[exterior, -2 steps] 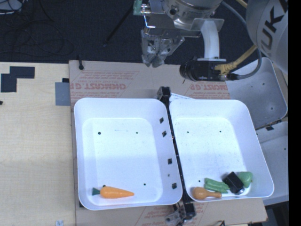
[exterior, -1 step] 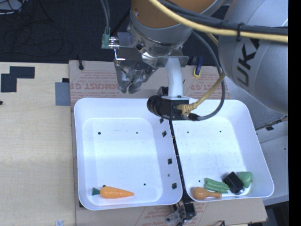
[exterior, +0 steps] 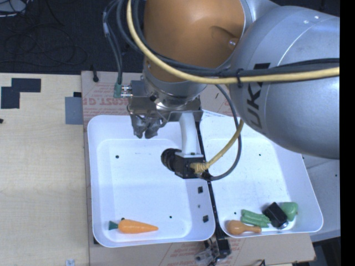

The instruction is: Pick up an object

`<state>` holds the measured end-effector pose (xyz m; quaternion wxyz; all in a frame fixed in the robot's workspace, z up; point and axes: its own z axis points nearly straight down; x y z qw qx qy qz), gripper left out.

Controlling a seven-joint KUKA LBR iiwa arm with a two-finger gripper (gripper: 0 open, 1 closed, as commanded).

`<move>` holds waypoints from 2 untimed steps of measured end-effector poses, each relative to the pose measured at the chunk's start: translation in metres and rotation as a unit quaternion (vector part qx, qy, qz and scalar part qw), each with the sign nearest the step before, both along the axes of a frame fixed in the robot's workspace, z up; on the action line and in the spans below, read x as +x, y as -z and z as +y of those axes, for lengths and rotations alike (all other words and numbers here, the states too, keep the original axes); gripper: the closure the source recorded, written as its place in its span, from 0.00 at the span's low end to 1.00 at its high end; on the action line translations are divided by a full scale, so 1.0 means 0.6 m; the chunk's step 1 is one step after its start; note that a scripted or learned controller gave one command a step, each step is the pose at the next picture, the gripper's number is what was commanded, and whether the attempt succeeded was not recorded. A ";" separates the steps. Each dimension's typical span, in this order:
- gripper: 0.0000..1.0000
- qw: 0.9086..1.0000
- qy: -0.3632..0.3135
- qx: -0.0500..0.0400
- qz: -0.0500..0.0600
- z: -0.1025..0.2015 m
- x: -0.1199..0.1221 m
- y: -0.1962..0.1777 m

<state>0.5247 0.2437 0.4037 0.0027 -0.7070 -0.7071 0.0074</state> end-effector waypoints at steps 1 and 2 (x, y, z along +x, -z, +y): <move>1.00 1.000 0.000 0.005 -0.012 0.000 0.055 -0.208; 1.00 1.000 0.003 0.002 -0.006 -0.126 0.027 -0.226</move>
